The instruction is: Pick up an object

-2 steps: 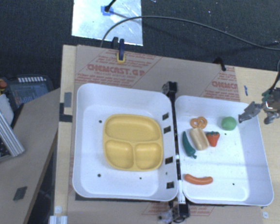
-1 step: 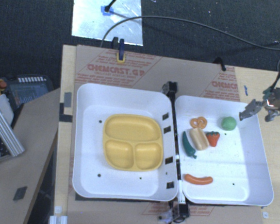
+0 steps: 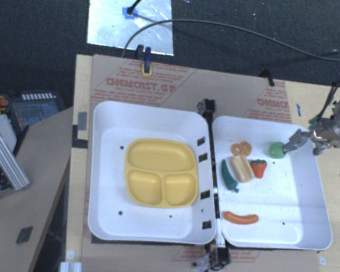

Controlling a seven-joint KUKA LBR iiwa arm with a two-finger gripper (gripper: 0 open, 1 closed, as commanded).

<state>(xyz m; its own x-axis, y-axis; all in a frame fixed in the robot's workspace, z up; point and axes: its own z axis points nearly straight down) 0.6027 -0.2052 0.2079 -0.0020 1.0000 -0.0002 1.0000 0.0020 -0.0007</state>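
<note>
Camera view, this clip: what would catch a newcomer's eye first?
The yellow divided tray sits alone in the left bin. In the right bin lies a cluster of toy food: a pretzel, a hot dog bun, a green pepper, a strawberry and a sausage nearer the front. The gripper reaches in from the right beside a green ball.

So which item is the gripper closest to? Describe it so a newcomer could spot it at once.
Look in the right-hand white bin, near its far edge. There, just beside the gripper, sits a small green object. It is the only rounded green piece; the other green item is long, dark and lies beside the bun-like toy.
</note>
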